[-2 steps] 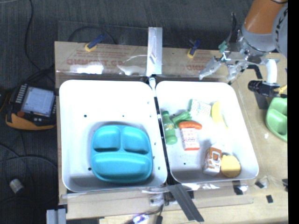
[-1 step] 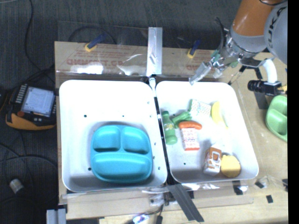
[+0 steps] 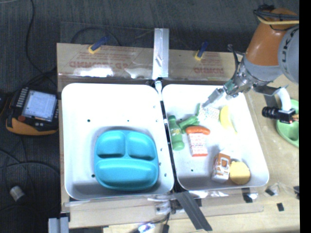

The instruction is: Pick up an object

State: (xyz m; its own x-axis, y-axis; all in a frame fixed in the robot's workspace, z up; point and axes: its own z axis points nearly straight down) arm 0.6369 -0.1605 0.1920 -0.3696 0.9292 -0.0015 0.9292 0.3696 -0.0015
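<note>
the arm (image 3: 272,50) is a rounded grey body with a broad orange band, black cables at its wrist, and a slim metallic end effector (image 3: 214,99).

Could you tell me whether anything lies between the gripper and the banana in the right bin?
Nothing visible does. The gripper hangs just up and left of the banana, with bare bin floor between them; the other items lie further left and lower.

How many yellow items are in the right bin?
2. A yellow banana-like piece lies near the far right wall, and a rounded yellow item sits in the near right corner beside a small carton. Clutter might hide others.
</note>
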